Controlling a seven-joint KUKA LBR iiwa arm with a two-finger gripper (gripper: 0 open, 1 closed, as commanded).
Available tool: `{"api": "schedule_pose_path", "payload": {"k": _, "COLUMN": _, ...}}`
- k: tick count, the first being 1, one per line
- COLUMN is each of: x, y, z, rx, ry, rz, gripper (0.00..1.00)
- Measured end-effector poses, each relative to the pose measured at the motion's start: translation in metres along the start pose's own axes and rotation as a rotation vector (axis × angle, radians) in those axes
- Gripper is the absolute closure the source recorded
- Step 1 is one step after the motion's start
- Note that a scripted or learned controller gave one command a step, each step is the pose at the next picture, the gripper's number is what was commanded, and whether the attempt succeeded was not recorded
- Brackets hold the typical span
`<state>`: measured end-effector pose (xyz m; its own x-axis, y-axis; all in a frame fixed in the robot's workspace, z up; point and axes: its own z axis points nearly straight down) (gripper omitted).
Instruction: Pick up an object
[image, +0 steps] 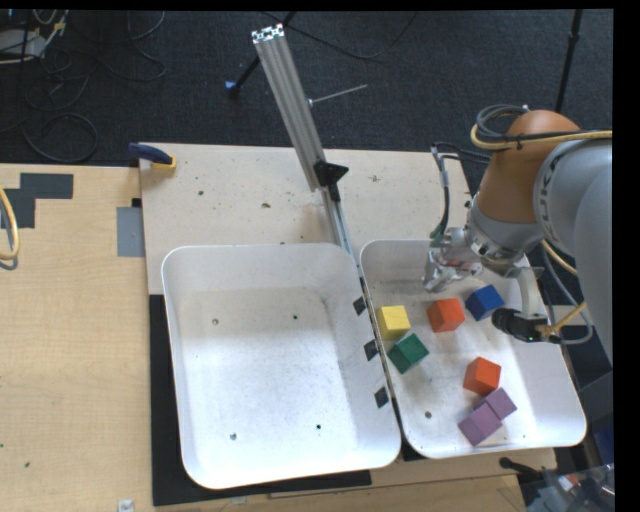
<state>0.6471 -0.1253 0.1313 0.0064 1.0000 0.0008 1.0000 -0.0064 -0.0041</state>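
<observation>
The right bin (540, 425) holds several small blocks: a yellow one (394, 320), a green one (408, 352), an orange-red one (446, 314), a blue one (484, 301), a second orange one (482, 375) and two purple ones (487, 414). My gripper (441, 279) hangs low over the far part of this bin, just behind the orange-red block and left of the blue one. Nothing shows between its fingers.
The left bin (200, 262) lies beside the right one, with black clips (369, 349) along the shared wall. A slanted metal bar (297, 120) rises behind the bins. A blue-and-yellow clamp (152, 156) lies at the bench's far left corner.
</observation>
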Motion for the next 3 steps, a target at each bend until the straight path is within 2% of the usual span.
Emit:
{"api": "schedule_pose_path", "payload": {"k": 2, "x": -0.008, "y": 0.010, "z": -0.123, "rx": -0.009, "ry": -0.002, "rz": -0.010, "gripper": 1.00}}
{"api": "schedule_pose_path", "payload": {"k": 3, "x": -0.009, "y": 0.010, "z": -0.154, "rx": -0.007, "ry": -0.001, "rz": -0.008, "gripper": 1.00}}
